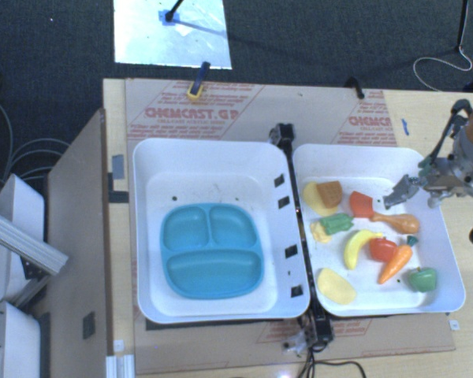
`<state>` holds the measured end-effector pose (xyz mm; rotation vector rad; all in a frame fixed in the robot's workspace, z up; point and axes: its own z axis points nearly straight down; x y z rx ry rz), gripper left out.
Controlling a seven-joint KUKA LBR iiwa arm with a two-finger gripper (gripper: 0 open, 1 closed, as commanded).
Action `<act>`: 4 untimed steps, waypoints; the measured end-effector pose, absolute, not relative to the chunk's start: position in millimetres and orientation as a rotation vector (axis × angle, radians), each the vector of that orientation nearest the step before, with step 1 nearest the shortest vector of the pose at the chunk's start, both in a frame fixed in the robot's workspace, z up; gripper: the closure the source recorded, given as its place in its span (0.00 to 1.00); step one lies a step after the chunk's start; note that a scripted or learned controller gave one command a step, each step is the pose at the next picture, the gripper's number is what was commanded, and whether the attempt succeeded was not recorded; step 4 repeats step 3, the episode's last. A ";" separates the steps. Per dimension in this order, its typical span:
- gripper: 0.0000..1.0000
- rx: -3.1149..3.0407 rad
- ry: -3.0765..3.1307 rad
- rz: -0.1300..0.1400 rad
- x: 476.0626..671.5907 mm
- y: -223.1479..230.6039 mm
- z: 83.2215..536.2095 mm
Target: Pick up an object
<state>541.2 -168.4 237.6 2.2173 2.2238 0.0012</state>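
Arm reaches in from the right, low over the right bin. Its tool hangs above the toy food, fingers spread, holding nothing.

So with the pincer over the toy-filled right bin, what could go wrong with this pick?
1. The plastic toy foods lie crowded: the yellow banana, red pepper and orange carrot touch, so the pincer may nudge neighbours or catch two.
2. The orange drumstick-shaped toy beneath it looks rounded and could slip out.
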 end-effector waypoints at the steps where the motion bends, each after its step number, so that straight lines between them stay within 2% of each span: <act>1: 0.00 2.222 2.224 -0.001 528.1 -168.0 77.8; 2: 1.00 2.217 2.220 0.004 530.4 -168.8 95.3; 3: 1.00 2.203 2.228 0.015 527.0 -100.6 209.6; 4: 1.00 2.203 2.228 0.015 527.0 -100.6 209.6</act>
